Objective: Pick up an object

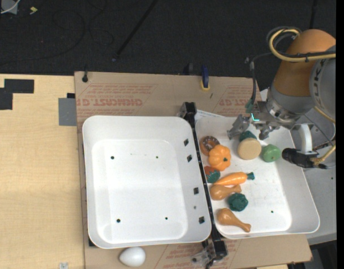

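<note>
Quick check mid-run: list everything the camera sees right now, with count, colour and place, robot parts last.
Bins: 2, white, side by side on the bench; left bin, right bin.
Pumpkin: 1, orange, upper left of right bin.
Doughnut-like ring: 1, brown, just above the pumpkin.
Carrot: 1, orange with green tip, middle of right bin.
Squash-shaped toys: 2, tan-orange; one under the carrot, one near the front wall.
Dark green lump: 1, between the two squashes.
Beige round piece: 1, under the tool.
Green ball: 1, right of the beige piece.
Egg: 1, white, on the bench outside the left bin's front.
Blue clip: 1, back edge of the board.
Arm: 1, grey and orange, from the right.
Tool: 1, above the beige piece.
</note>
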Tool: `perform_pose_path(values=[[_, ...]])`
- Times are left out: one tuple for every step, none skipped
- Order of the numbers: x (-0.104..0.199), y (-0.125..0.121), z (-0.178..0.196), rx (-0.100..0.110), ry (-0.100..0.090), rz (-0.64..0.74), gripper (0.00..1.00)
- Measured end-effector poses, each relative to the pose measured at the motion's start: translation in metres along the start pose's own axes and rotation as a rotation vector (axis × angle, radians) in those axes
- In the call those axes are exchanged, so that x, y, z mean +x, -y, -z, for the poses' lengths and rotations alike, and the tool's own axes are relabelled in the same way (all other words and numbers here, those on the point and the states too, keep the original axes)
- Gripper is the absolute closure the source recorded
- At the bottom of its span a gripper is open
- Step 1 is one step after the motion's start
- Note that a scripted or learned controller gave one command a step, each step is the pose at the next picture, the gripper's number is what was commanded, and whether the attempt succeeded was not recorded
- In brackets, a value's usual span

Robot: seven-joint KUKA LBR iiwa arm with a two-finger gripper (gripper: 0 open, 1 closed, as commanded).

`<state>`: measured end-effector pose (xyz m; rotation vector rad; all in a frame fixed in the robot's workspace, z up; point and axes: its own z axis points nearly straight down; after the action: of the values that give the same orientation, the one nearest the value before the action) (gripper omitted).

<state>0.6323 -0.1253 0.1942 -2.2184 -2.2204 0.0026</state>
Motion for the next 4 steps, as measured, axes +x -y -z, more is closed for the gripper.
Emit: perform_pose_path(values=[[-0.013, -0.013, -0.105, -0.006, 0.003, -0.002, 0.00], [-0.005, -0.014, -0.097, -0.015, 0.019, -0.010, 0.00], [0.001, -0.011, -0.091, 0.000, 0.005, -0.007, 1.00], [0.002, -0.012, -0.091, -0.001, 0.005, -0.007, 0.00]])
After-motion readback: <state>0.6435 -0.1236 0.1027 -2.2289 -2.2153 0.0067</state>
